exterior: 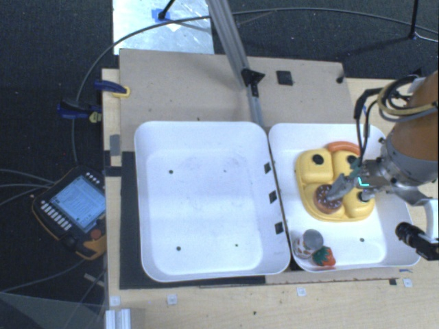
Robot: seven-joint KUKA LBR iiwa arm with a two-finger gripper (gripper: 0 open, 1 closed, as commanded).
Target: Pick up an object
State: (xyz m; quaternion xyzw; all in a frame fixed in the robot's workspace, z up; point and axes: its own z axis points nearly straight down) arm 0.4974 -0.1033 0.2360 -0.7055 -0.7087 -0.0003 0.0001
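In the camera view we find the gripper low over the right bin, its tips down on a yellow moulded toy that lies in the middle of that bin. Whether the jaws are spread or pressed together we cannot tell; the fingers are small and dark against a brownish disc set into the toy, and we see nothing clearly held between them.

We judge the yellow toy to be hollow hard plastic: light, stiff, and smooth enough to slip. It is broad and rounded, probably too wide to span whole. The better hold, to our eye, is across a raised edge or one of its lobes, not on the domed top, where the tips would slide off. An orange piece shows at its far rim, touching it.

As for the containers, the right bin also holds a small grey round object and a red and green piece, lying just beside each other in the near left corner, well apart from the gripper. Both look light and small, an easier pinch. The left bin sits against the right one, white floor showing.
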